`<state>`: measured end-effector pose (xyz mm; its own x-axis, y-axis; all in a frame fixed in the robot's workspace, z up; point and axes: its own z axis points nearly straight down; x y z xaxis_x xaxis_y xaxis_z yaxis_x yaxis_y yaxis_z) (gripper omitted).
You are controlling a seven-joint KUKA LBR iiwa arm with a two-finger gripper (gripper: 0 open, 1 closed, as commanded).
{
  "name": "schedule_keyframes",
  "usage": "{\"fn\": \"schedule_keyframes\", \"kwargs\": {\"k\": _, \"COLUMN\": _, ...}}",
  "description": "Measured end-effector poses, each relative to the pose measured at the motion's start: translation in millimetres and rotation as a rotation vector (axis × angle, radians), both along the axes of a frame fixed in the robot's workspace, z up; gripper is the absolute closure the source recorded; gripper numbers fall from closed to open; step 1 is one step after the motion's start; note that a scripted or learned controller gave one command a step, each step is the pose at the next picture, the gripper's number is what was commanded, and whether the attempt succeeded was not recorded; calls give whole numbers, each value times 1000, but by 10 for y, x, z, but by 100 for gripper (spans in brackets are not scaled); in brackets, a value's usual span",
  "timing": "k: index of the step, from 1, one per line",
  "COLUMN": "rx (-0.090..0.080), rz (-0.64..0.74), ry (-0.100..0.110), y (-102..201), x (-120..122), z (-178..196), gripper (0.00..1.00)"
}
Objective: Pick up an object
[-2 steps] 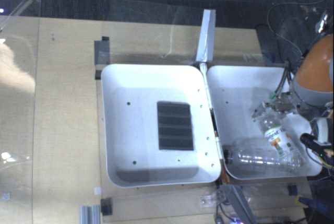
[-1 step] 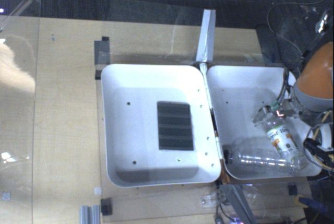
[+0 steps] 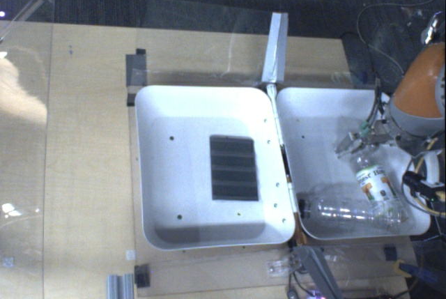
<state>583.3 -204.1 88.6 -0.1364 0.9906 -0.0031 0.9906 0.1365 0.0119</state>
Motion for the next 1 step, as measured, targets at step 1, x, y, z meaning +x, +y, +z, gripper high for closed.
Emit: {"fn": "schedule_keyframes", "kwargs": {"k": 1, "rx": 0, "rz": 4, "ry": -6, "y": 15, "x": 24, "z": 117, "gripper": 100}}
